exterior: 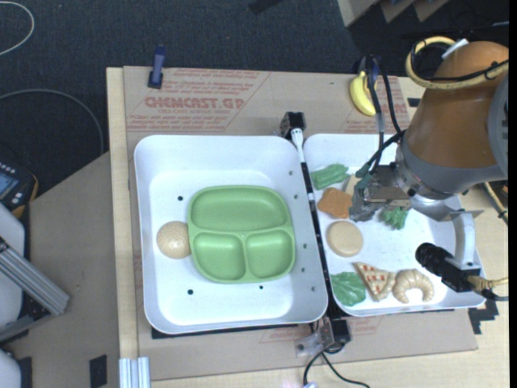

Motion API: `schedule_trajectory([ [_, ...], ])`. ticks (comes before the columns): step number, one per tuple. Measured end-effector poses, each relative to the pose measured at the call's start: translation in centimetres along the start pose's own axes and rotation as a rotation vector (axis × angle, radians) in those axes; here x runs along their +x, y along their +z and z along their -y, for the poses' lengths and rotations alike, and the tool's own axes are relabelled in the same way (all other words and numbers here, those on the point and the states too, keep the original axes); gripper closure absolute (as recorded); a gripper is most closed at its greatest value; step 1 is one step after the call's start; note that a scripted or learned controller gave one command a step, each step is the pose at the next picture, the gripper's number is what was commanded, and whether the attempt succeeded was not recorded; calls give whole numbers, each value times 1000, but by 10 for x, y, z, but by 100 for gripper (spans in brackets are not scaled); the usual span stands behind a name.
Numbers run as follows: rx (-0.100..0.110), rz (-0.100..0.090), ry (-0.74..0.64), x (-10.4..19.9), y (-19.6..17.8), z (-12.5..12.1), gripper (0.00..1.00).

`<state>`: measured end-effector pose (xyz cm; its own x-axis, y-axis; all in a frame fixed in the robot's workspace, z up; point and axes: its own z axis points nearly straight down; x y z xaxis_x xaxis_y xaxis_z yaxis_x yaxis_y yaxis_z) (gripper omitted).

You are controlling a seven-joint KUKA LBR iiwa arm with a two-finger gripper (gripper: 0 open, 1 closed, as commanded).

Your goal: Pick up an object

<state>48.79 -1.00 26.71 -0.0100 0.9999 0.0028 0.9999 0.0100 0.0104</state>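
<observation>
Two shallow white bins sit side by side on a bench, seen from above at a slant. The landmark here is the black divider (305,186) where the two bins meet.

Left of the divider, the left bin (153,281) holds a green tray (241,233) with three compartments, lying flat near the bin's middle. A tan ball (173,238) touches the tray's far side from the divider.

Right of the divider, the right bin (339,146) holds the toy foods. Just beside the divider lie a green leaf (329,175), an orange piece (334,204) below it, and a beige disc (345,238) lower still. Nearer the camera are a second green leaf (347,287), a pizza slice (375,280) and a croissant (413,285), in a row running away from the divider.

The grey and orange arm reaches in from the right. Its gripper (373,199) is low over the right bin, just beyond the orange piece from the divider, with a dark green piece (396,217) showing at its lower edge. Whether the jaws are open or closed cannot be told, and nothing can be seen held between them.

As a judgement, the pick is not yet done: every item appears to lie in the bin, and the gripper looks placed for a grasp near the orange or dark green piece. Closing and lifting remain.
</observation>
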Motion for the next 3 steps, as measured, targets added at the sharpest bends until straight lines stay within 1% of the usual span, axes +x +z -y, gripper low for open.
schedule_trajectory([
  [1,-6,-1,2,38,-127,6,100],
  [2,5,6,15,-24,-136,7,100],
  [3,6,6,17,-87,-133,8,100],
])
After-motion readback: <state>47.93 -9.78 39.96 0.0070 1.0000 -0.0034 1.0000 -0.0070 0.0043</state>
